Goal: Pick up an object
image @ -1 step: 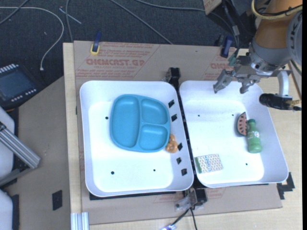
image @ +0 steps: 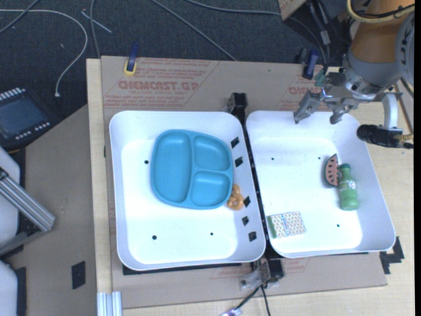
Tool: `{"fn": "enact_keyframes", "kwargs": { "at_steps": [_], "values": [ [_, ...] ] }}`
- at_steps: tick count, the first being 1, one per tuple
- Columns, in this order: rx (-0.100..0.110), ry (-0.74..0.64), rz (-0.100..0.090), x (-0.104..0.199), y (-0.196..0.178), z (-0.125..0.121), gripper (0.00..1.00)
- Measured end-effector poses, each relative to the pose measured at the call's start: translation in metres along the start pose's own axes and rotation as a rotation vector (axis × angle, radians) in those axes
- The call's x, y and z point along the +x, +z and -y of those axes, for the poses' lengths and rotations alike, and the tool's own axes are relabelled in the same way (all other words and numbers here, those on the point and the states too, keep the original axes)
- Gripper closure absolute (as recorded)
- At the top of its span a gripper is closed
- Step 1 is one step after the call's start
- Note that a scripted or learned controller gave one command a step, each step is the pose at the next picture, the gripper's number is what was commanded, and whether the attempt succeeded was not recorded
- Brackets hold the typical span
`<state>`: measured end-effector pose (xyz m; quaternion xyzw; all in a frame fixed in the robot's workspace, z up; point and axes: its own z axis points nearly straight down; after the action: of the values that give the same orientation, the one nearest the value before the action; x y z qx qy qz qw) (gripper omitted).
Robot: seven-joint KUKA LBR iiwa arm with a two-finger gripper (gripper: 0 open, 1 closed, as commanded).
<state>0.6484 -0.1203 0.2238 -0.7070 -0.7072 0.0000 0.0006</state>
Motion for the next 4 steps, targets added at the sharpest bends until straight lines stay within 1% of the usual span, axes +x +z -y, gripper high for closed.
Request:
{"fn": "enact_keyframes", "kwargs": {
  "at_steps": [1,2,3,4],
  "values": [
    [0.006,0.000,-0.001,0.003,0.047,0.009,0.00],
    [0.007,0.001,-0.001,0.000,0.109,0.015,0.00],
    [0.004,0.000,-0.001,0.000,0.141,0.015,0.00],
    [-0.001,0.001,0.000,0.000,0.127,0.013,1.00]
  ]
}}
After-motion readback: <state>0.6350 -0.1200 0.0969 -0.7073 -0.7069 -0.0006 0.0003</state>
